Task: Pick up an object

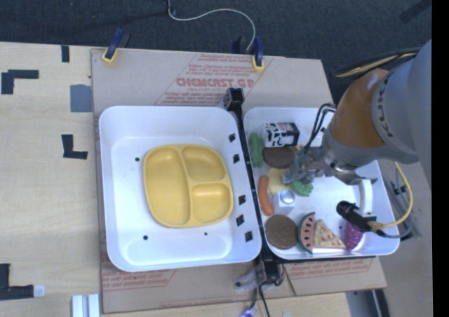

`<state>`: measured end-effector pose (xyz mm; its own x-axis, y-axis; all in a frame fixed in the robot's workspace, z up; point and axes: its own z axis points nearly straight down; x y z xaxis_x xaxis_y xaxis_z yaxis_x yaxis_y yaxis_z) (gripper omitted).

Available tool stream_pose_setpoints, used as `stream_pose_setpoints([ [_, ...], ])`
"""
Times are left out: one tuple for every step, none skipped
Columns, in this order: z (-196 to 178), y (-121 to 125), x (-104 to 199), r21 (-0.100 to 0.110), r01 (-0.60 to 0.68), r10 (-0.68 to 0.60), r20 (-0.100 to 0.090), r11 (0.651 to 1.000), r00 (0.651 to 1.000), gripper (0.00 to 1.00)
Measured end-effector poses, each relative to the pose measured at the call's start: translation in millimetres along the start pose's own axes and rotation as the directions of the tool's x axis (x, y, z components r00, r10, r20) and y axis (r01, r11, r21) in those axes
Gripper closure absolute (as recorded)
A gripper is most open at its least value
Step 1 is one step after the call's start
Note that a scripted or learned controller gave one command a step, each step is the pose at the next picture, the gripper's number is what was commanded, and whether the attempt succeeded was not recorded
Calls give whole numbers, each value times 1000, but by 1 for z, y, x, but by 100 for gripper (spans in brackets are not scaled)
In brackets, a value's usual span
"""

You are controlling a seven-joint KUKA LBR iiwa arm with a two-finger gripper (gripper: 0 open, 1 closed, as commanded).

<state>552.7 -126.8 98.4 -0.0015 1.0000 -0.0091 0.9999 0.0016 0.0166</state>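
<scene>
Desk (42, 189) of pale wood under everything, with a brown cardboard sheet (210, 81) clamped on top. Two white bins side by side on the sheet: left bin (119, 238) and right bin (382, 200), touching along a black divider. Grey arm (414, 109) with orange band reaching in from the right, bent down over the right bin.

In the left bin, near its middle, a yellow tray (188, 186) with three compartments, lying flat (nothing else beside it).

In the right bin, a cluster of toy foods. Near the top, a black-and-white carton (280, 134). Just below it, touching, a brown round piece (278, 158). Along the left wall, a green piece (256, 149) above an orange carrot (265, 195). Near the bottom edge, a brown cookie (281, 231), and just right of it a watermelon slice (306, 231) beside a pizza wedge (327, 236). Further right, a purple piece (353, 237) under a black cable end.

Gripper (303, 172) down low in the middle of the right bin, just right of the brown round piece and right over a leafy green item (302, 186). A small silvery thing (286, 198) just below left of it. Cannot tell whether gripper is released or clenched; too small and dark to read.
</scene>
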Motion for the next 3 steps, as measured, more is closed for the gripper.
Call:
stream_pose_setpoints([
  [-89, -27, 60, 17, 5, -5, -12, 1000, 1000, 100],
  [-84, -29, 57, 23, 0, 0, -10, 1000, 1000, 0],
  [18, 10, 17, 22, -2, 2, -13, 1000, 1000, 0],
])
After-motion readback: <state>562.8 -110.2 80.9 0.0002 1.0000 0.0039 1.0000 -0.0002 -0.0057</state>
